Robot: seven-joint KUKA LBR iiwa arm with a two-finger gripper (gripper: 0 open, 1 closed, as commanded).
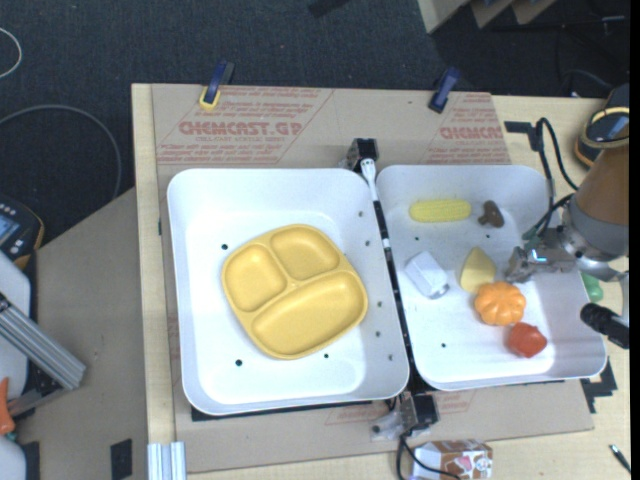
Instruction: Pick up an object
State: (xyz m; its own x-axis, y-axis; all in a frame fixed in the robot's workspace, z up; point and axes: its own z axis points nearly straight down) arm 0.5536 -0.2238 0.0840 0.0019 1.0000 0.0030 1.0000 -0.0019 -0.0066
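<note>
The right bin (450,363) holds a yellow corn cob (439,210), a small brown piece (491,213), a pale yellow wedge (478,267), a white block (426,273), an orange pumpkin-like toy (499,304) and a red toy (527,340). My gripper (527,260) hangs low at the bin's right side, just right of the yellow wedge and above the orange toy. I see nothing between its fingers.
The left bin (200,228) carries a yellow divided plate (293,290). The grey arm with its orange band (605,198) comes in over the right bin's right rim. A green thing (593,288) lies by that rim. Cardboard lies under both bins.
</note>
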